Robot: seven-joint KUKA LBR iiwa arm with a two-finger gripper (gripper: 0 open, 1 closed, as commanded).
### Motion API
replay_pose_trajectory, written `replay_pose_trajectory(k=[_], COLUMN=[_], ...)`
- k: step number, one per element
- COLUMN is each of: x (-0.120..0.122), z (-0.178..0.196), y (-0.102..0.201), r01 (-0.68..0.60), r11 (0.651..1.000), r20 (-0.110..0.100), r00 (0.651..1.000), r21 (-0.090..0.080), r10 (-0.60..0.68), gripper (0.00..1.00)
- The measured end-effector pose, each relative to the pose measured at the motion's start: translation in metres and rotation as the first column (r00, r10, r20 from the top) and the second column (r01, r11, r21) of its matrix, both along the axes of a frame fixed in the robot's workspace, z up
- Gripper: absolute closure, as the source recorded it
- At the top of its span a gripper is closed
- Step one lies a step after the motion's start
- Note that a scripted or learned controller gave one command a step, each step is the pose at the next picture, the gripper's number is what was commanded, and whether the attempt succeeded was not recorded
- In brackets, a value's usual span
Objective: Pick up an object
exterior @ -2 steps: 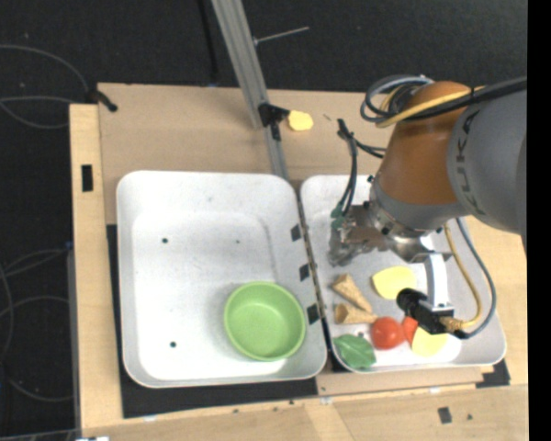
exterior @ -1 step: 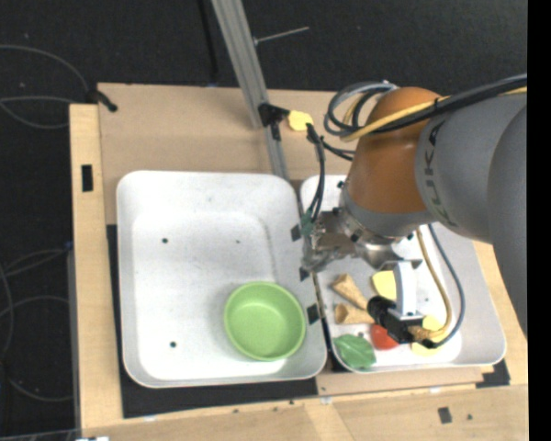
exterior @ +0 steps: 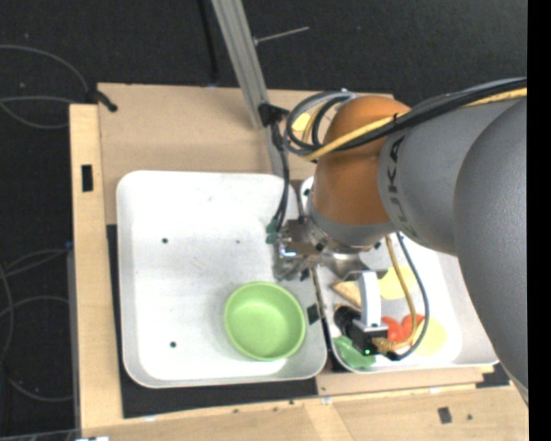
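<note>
The pick looks not yet done, judging from how things lie. The arm (exterior: 422, 191) reaches in from the right, and its orange-banded wrist hangs over the divide between the two bins. The gripper (exterior: 289, 261) sits low beneath the wrist, over the right edge of the left bin (exterior: 165, 246). The wrist hides so much of it that I cannot tell whether it is open or closed, and nothing can be seen held in it. The nearest candidate is a green bowl (exterior: 264, 321), upright in the near right corner of the left bin, just below the gripper and seemingly apart from it. Apart from the bowl, that bin's floor shows bare. The right bin (exterior: 473, 355) holds a small cluster partly covered by the arm: a pale wedge (exterior: 347, 290), an orange piece (exterior: 407, 327), a yellowish piece (exterior: 438, 340) and a green item (exterior: 352, 353) by the near rim. All of these rest on the bin floor. Both bins sit on the brown tabletop (exterior: 165, 127). What is left, as I read it, is nearly the whole job: settling on one item, closing on it, and lifting it clear.
</note>
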State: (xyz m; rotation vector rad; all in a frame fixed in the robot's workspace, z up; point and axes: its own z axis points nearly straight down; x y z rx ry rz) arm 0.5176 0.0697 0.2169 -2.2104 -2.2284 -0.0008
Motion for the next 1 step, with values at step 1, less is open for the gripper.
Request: replay_pose_trajectory(k=[1], x=[0.0004], z=[0.0001], y=[-0.0025], r01=[0.005], r11=[1.000], r20=[0.001], r00=[1.000], r21=[0.000], r10=[-0.005], gripper=[0.00])
